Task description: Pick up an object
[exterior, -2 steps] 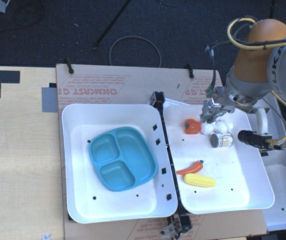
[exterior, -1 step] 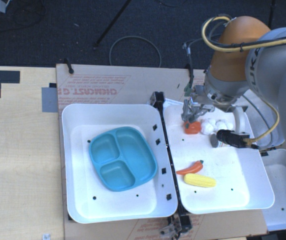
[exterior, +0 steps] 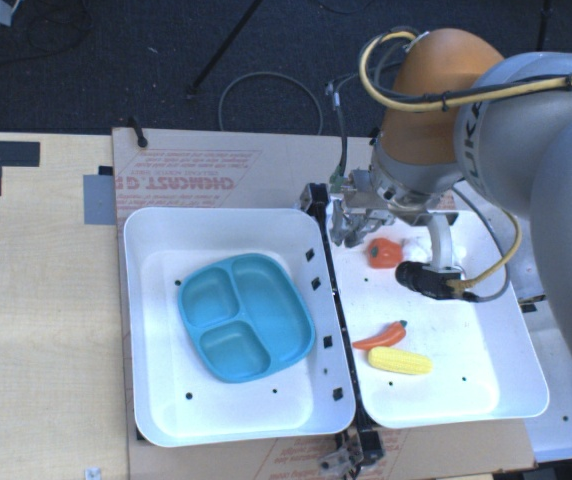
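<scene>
Gripper (exterior: 352, 230): positioned over the upper left corner of the right bin, close to the divide between the two bins. Whether it is open or closed cannot be told from this angle, and nothing is seen held in it.

Arm (exterior: 526, 138): grey, with an orange section above the wrist, entering from the upper right of the frame.

Bench (exterior: 36, 318): pale wood, filling the left of the frame.

Cardboard sheet (exterior: 186, 173): red-printed, lying under both bins.

Left bin (exterior: 156, 258): white, shallow, centre of the frame. It contains one item, a blue divided plate (exterior: 244, 315) lying flat and turned at a slant.

Right bin (exterior: 486, 338): white, shallow, touching the left bin along its left edge. It contains three small items:
- Yellow corn cob (exterior: 399, 362), lying on its side in the lower middle of the bin.
- Orange-red chili (exterior: 379, 337), just above the corn cob and close beside it.
- Red-orange piece (exterior: 384, 253), in the upper left of the bin, just to the lower right of the gripper. Contact between the two cannot be confirmed.
</scene>
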`<state>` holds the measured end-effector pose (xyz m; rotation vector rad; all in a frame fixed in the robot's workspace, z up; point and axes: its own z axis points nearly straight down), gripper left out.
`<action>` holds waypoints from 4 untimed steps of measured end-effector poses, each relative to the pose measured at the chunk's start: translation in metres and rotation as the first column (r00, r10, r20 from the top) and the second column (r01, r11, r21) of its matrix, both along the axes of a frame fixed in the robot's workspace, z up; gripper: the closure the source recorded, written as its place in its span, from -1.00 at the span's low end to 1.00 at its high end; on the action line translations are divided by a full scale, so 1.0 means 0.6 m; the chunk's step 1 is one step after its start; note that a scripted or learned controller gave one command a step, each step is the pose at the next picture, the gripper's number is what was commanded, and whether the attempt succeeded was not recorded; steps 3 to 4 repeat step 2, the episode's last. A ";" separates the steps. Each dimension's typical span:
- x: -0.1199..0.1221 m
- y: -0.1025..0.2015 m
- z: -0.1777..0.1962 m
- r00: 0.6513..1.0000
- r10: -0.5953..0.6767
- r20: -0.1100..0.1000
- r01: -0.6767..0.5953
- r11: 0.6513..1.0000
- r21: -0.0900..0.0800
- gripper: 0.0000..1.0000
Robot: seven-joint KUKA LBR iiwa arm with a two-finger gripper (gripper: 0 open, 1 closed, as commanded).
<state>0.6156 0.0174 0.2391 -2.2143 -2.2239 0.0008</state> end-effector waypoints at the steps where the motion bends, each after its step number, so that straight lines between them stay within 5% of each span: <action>1: -0.016 0.070 -0.007 1.000 -0.001 -0.002 0.001 1.000 0.000 1.00; 2: -0.033 0.153 -0.028 1.000 -0.001 -0.003 0.001 1.000 -0.001 1.00; 4: -0.033 0.153 -0.028 1.000 -0.001 -0.003 0.001 1.000 -0.001 1.00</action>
